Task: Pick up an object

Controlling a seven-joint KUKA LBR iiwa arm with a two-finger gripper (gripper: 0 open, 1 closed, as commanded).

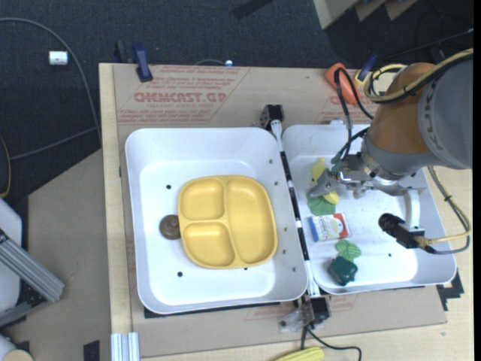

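My gripper (340, 177) reaches down into the right bin (421, 273), near its left wall. Right under and beside it lie a yellow piece (319, 170) and a yellow-green object (325, 197); the gripper hides part of them, and I cannot tell whether it touches them. In front of these lies a small white packet with red and blue print (328, 226). A light green object (346, 248) and a dark green block (343, 270) rest nearer the bin's front edge.
The left bin (150, 164) bears a yellow divided plate (225, 221) with a small brown round thing (170, 226) at its left side. The grey arm with its orange band (398, 122) and cables hang over the right bin's back right. A black part (397, 229) juts out over the bin's right side.
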